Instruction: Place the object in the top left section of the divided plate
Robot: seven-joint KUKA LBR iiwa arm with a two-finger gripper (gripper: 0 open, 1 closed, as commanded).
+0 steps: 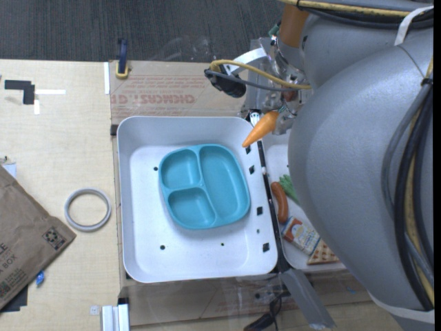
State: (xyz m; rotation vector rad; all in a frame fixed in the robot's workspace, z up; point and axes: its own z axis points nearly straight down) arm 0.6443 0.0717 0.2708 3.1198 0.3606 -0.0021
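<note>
A blue divided plate (204,185) with three sections lies in the middle of the left white bin (138,254). An orange toy carrot (256,134) hangs tip-down over that bin's top right corner, right of and above the plate. Its thick end sits between the fingers of my gripper (274,118), which is shut on it. The grey arm (365,157) covers much of the right bin.
The right bin (275,158) holds a sausage (279,200), a green item (287,185), a small printed box (301,234) and a cracker-like piece (322,255). Left of the bins lie a grey tape ring (87,208) and a brown cardboard box (21,240).
</note>
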